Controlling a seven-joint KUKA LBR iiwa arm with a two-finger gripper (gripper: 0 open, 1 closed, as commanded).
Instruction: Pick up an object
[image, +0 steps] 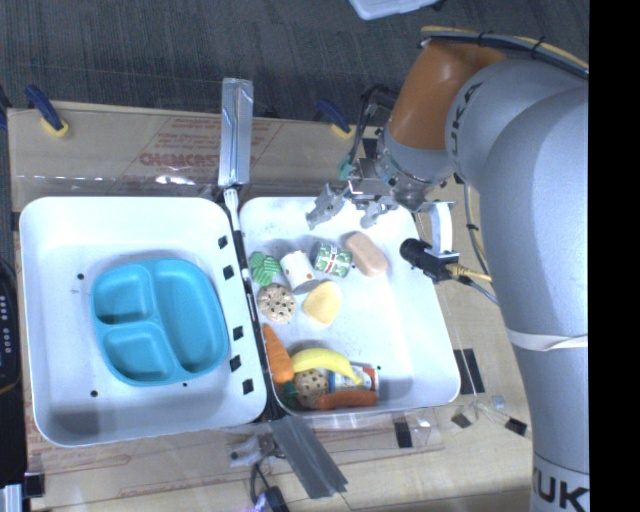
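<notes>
Two white bins sat side by side on the bench. The left bin (60, 300) held a blue tray (158, 320) with three compartments, lying near its centre. The right bin (420, 340) held a clutter of small things. Toward 12 o'clock of its middle lay a tan bread roll (367, 253), a green-and-white can (333, 260), a white cup (297, 269) and a green striped item (264, 267) against the divider. Just below them sat a speckled cookie (276, 303) and a yellow lemon (322, 302). At 6 o'clock, along the near wall, a carrot (277, 354), a banana (326, 362), a dotted block (311, 382) and a red sausage (345, 399) crowded together, touching.

The gripper (350, 205) hung over the right bin's 12 o'clock rim, fingers spread and grasping nothing, just above the roll and the can.
</notes>
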